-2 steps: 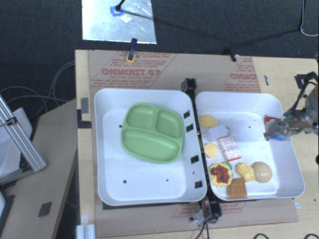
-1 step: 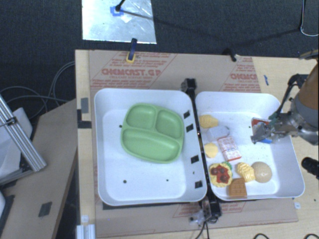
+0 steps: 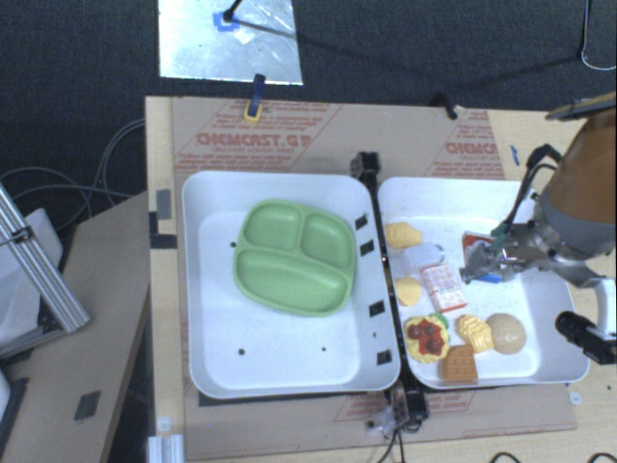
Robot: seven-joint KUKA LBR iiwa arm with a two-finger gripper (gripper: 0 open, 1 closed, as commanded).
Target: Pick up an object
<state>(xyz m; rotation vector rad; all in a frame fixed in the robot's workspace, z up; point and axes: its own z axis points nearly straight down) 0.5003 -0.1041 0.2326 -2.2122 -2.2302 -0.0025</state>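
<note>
- The left white plastic bin (image 3: 207, 258) is shallow, with rounded corners and a smooth matte floor. It carries a pale green plastic plate with three compartments (image 3: 294, 258), which lies flat near the middle of the bin, a little toward the far edge. I judge it stays there as a place to put things, because its compartments hold nothing.
- The right white plastic bin (image 3: 540, 355) touches the left one along a black joint. It holds the small toy foods, so this is where the arm works.
- Along its left edge lie a yellow rounded toy piece (image 3: 403, 233) near the far corner and a smaller pale yellow piece (image 3: 409, 290) below it.
- Near the middle lies a flat white packet with red print (image 3: 443, 285); it looks thin and may be hard to grasp.
- Along the near edge sit a round toy pizza with red and yellow topping (image 3: 427, 337), a brown square waffle-like piece (image 3: 460, 364), a bumpy yellow piece (image 3: 473, 331) and a beige smooth ball-like piece (image 3: 507, 333). They are close together, some touching.
- The grey metal gripper (image 3: 479, 263) hangs low over the middle of the right bin, just beside the packet, with something red and blue under it. Whether its fingers are open or closed, I cannot tell, so I judge that no object is surely picked yet.
</note>
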